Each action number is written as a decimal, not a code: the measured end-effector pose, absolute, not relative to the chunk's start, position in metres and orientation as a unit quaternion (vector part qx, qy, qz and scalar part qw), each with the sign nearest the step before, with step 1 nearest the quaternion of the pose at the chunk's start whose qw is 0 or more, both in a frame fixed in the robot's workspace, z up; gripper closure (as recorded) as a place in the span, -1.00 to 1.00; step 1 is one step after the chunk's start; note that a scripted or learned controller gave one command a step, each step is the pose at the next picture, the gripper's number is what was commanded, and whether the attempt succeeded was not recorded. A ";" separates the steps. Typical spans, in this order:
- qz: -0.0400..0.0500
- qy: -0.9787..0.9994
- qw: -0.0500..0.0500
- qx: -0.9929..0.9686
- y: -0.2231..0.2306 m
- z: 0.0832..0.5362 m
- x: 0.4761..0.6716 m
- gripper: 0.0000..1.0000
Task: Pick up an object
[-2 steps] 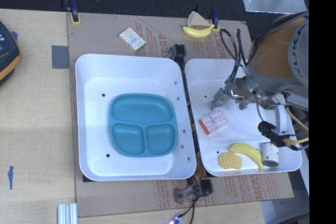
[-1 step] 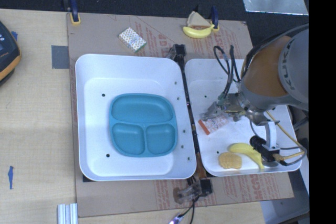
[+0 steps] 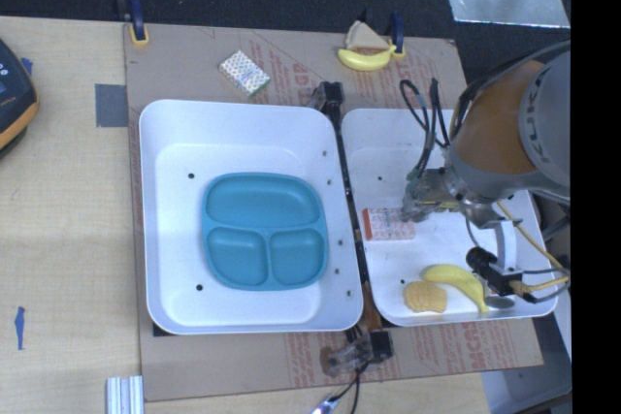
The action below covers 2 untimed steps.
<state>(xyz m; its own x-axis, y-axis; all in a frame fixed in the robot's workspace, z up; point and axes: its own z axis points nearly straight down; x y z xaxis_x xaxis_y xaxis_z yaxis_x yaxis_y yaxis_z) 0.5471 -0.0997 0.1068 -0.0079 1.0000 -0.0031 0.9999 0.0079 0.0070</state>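
My gripper [image 3: 415,206] reaches into the right bin [image 3: 388,141] from the right and sits low over a flat red and white packet [image 3: 383,225]. Its tips meet the packet's right end. Nearer the front of the same bin lie a yellow banana [image 3: 458,282] and a tan cracker-like piece [image 3: 425,297]. The arm's grey body and orange band [image 3: 495,126] hide the bin's right side.
The left bin [image 3: 175,136] holds a blue divided plate [image 3: 264,230]. Behind the bins on the cardboard lie a small patterned packet [image 3: 244,72] and a toy banana with a sandwich wedge [image 3: 367,49]. Cables run along the arm by the right bin's front corner.
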 end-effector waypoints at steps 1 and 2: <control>0.000 0.709 0.000 0.706 -0.079 0.193 0.585 1.00; -0.001 0.709 -0.001 0.706 -0.080 0.192 0.585 -1.00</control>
